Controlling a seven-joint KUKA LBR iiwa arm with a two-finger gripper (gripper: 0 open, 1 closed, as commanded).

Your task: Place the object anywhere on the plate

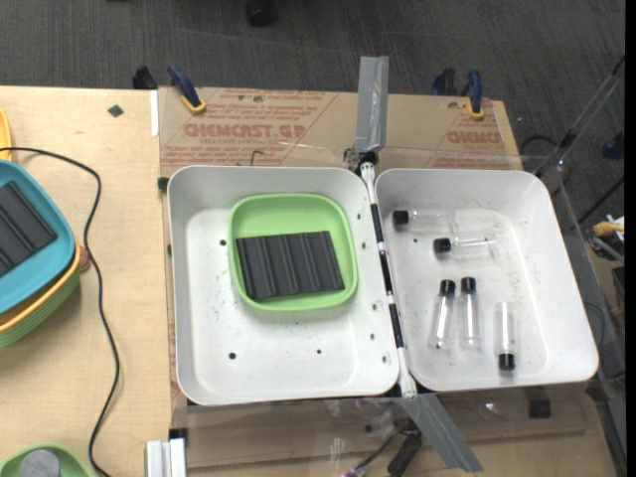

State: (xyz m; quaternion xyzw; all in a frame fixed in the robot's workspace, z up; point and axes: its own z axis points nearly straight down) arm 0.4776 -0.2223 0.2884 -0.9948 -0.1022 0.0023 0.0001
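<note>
A green square plate (340, 229) sits in the left white bin (199, 366), with a dark ribbed pad (289, 264) lying on it. The right white bin (556, 356) holds several clear plastic tubes with black caps. One tube (413, 219) lies near the bin's back left, another (463, 244) just right of it. Two tubes (442, 312) (468, 310) lie side by side in the middle. A further tube (506, 338) lies toward the front right.
Cardboard (258, 122) lies behind the bins, held by blue-and-yellow clamps (186, 87) (474, 95). Stacked blue and green dishes (35, 256) sit at the left on the wooden bench, with a black cable (107, 296) running past them.
</note>
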